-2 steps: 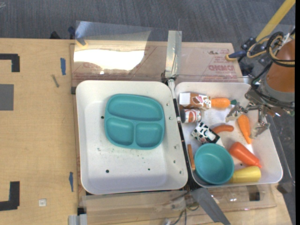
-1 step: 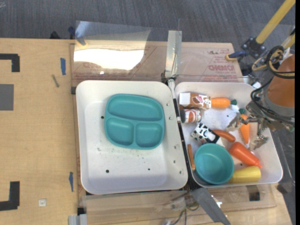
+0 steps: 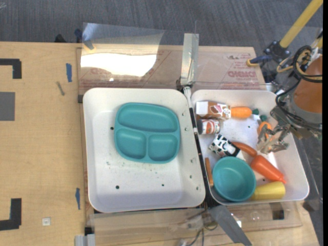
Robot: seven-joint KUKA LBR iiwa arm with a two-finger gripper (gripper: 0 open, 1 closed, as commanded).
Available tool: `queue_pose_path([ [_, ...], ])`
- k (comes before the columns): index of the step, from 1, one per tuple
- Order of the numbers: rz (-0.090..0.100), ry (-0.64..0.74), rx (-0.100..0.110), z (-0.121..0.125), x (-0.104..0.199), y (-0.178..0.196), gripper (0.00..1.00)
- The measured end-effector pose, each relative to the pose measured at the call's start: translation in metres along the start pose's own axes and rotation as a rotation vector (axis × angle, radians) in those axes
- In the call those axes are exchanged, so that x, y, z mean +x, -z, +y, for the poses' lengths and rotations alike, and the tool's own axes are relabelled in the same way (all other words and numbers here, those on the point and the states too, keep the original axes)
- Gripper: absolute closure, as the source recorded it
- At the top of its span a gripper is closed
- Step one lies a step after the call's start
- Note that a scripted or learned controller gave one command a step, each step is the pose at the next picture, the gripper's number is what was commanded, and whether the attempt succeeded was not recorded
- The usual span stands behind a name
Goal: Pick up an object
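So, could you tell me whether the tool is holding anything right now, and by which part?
Nothing appears held. The tool hovers in the right bin above the orange carrot, with nothing visible between its fingers.

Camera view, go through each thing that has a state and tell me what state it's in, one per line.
Teal divided plate: right way up, flat in the left bin.
Teal bowl: upright, mouth up, in the right bin.
Small bottle: lying on its side.
Carrot: lying flat.
Gripper: low over the right bin, holding nothing that I can see.
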State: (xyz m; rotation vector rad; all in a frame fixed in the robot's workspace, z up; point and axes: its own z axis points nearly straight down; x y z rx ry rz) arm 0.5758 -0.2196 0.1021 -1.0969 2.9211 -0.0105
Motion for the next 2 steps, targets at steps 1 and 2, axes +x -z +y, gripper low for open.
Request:
queue_pose_path([
  [1,0.001,0.0,-0.002,0.0,0.0,-0.001,0.0],
  [2,0.01,-0.138,-0.006,0.022,0.029,-0.013,0.0],
])
